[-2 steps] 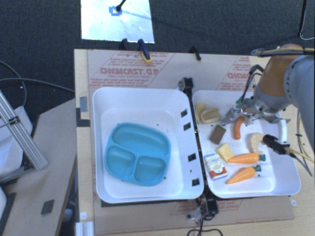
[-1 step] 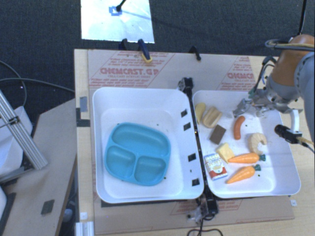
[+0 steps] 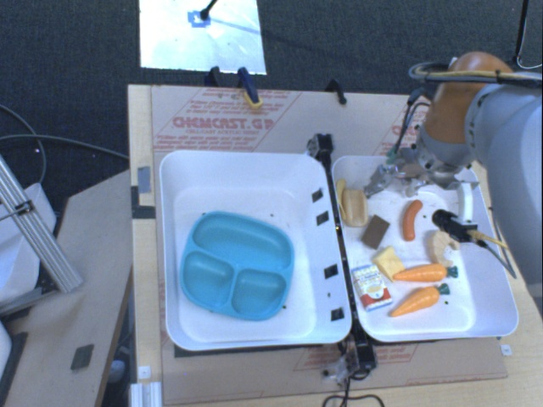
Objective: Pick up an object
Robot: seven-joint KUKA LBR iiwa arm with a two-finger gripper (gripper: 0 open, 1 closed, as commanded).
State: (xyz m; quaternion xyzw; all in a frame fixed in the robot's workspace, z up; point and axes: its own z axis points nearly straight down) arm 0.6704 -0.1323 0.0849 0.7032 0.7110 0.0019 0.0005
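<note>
On the bench [image 3: 254,113], bins; gripper [image 3: 379,179] perhaps empty.

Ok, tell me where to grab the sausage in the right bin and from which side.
Grip the sausage across its middle, coming straight down from above. It lies flat, roughly upright in the camera view, so the fingers would probably close best on its long left and right flanks. The floor on both sides looks bare; the gripper sits just up-left.

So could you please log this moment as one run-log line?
gripper: over right bin, far end | held: nothing seen | nearest: bread piece | left bin: blue tray
</note>
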